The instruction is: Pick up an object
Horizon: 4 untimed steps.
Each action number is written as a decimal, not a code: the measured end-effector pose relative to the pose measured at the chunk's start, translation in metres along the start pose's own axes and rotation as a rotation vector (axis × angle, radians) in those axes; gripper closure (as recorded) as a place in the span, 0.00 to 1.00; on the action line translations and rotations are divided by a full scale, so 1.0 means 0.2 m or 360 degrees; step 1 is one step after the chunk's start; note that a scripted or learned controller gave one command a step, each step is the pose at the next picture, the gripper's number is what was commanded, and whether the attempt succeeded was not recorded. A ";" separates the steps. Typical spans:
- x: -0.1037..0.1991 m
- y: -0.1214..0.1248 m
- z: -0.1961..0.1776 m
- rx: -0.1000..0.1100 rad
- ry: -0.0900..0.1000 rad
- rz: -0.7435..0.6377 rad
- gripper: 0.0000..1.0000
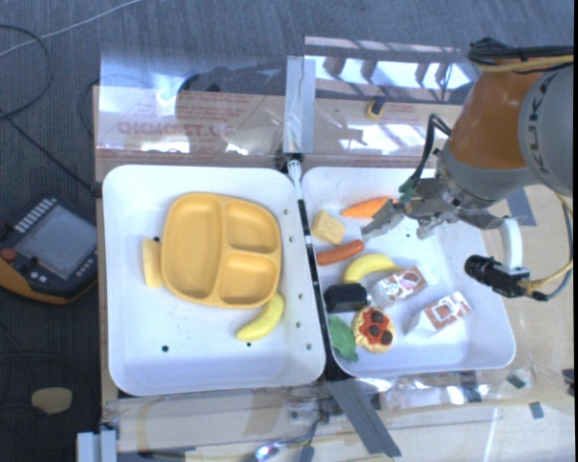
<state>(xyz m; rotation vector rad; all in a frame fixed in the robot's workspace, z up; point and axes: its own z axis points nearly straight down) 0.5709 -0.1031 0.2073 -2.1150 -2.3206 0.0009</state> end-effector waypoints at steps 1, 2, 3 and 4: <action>-0.04 0.21 0.59 -0.0023 -0.0010 -0.0136 0.00; -0.04 0.21 0.53 -0.0027 -0.0006 -0.0136 1.00; 0.18 0.51 -0.14 -0.0003 -0.0008 0.0081 1.00; -0.01 0.02 -0.15 0.0000 -0.0006 -0.0050 1.00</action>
